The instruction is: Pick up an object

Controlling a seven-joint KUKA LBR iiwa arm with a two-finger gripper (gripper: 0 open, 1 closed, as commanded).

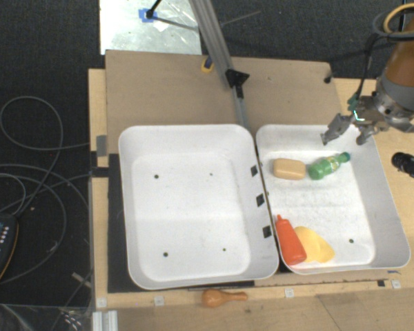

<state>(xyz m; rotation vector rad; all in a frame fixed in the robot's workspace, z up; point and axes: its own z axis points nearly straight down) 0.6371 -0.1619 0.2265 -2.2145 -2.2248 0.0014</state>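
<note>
My gripper [348, 134] hangs over the far edge of the right bin [379, 185], fingers spread apart with nothing between them. Just below and left of it lies a green bottle [327, 166] on its side. A tan block [289, 169] rests beside the bottle to the left. Near the bin's front left corner an orange-red bottle [289, 239] lies next to a yellow object [315, 245].
The left bin [186, 205] stands beside the right one, joined by black clips. A grey pole [217, 43] slants across the cardboard behind. A tan pear-shaped object [222, 296] lies on the bench in front of the bins. Cables trail on the floor at left.
</note>
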